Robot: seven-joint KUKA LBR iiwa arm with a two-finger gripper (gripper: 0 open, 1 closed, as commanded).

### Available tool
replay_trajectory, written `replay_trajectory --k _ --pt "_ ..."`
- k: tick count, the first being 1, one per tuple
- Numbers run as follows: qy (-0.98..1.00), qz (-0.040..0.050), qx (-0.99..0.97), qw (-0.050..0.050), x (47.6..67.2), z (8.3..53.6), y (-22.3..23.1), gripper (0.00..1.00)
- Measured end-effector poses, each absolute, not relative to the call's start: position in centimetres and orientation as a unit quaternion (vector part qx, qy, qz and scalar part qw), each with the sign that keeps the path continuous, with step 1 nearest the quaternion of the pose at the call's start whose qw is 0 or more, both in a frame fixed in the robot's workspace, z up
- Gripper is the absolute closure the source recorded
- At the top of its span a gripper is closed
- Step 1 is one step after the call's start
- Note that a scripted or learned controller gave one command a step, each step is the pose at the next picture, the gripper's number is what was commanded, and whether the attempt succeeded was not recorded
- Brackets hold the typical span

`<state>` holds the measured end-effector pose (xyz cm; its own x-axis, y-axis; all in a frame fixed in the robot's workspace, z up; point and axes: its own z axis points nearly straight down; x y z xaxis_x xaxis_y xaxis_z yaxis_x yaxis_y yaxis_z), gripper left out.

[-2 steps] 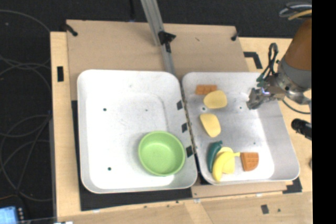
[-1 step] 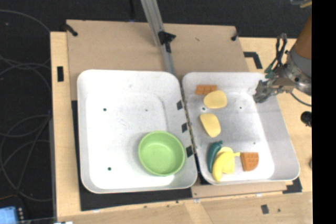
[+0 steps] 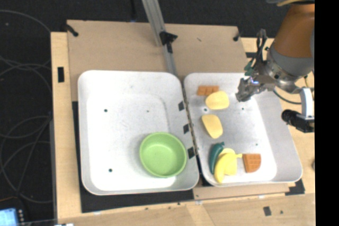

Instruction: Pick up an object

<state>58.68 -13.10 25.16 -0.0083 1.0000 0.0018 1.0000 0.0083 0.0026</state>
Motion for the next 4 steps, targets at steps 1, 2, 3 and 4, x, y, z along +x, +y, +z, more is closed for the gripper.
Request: replay_trajectory --k 1,2,3,4 --pt "0.708 0.0006 0.706 0.0 60.3 25.5 -8.8 1.0" --pt "0.71 0.0014 0.704 0.001 60.6 26.0 -3.7 1.0" --pt "0.709 -0.0003 0.705 0.0 61.6 24.4 1.4 1.0" --pt "0.709 0.0003 0.705 0.0 62.6 23.2 6.4 1.0"
